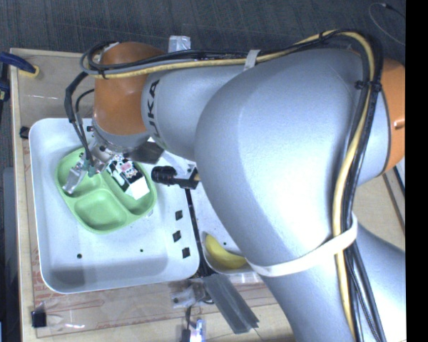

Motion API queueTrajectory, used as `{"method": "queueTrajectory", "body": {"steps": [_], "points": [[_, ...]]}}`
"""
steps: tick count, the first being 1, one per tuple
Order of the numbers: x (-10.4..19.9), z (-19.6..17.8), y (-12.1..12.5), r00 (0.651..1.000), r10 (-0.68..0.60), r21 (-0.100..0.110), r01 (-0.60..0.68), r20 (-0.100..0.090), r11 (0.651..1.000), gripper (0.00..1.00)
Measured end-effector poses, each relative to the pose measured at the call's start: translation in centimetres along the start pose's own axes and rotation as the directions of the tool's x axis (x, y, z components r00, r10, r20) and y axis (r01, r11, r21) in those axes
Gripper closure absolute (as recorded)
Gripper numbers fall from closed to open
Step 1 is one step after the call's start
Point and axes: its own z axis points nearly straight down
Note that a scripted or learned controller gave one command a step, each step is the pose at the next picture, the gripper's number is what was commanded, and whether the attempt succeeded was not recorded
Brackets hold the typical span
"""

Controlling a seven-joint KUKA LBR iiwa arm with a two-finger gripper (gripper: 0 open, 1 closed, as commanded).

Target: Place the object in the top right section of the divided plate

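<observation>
Reaching in from the right, the grey arm (285, 162) is seen covering most of the right bin, with its orange band (121, 91) above the wrist positioned over the upper part of the left bin (93, 262). The hand (93, 164) is lowered onto the green divided plate (110, 212), which is set in the upper-left part of the left bin. Metal fingers (73, 180) are seen angled down toward the plate's left compartment, but whether they are wide or narrow cannot be told at this angle. A small white object with black and red markings (132, 179) is seen lying on the plate's right-hand side, just beside the hand; whether it is gripped or only touched cannot be told. A black cable end (172, 177) is seen between plate and arm. Small black squares (178, 234) are noted along the left bin's right wall. A yellow object (225, 254) is partly visible in the right bin under the arm. Blue clamps (7, 73) are fixed at the left edge of the wooden surface (43, 70).
</observation>
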Motion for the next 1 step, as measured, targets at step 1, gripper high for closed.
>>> {"method": "queueTrajectory", "body": {"steps": [1], "points": [[-0.15, 0.39, -0.80, 0.996, -0.089, -0.012, 0.089, 0.010, 0.996, 0.00]]}}
